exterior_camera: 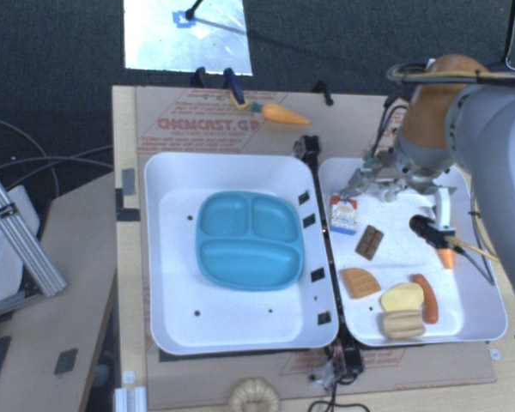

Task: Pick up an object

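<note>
Hovering over right bin, upper part: pincer, grip state cannot tell. Nearest item: small carton, just below and left of pincer, apart from it. Chocolate bar farther below. Advice: descend straight, centre over carton, avoid bin wall.

Right bin: arm blocks the upper part; food items crowd the lower left. Left bin: blue plate occupies the centre; margins around it are open.
</note>
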Tool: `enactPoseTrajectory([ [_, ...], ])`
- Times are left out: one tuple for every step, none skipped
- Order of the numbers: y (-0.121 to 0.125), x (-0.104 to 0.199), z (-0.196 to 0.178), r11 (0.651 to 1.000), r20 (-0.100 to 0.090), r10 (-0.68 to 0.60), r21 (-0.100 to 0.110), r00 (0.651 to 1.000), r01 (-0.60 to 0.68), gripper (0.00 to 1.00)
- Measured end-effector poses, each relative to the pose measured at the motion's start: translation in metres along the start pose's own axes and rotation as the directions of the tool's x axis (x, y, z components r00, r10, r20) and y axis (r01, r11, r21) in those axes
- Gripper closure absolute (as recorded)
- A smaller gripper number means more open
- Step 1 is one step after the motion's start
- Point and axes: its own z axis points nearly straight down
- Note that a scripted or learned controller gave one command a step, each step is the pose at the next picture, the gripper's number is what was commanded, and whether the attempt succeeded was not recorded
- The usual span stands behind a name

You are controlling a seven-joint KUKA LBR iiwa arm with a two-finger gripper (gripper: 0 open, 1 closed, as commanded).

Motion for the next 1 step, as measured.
enactPoseTrajectory([
  [0.0034, 0.0011, -0.0155, 1.000, -0.001, -0.003, -0.011, 1.000, 0.003, 1.00],
])
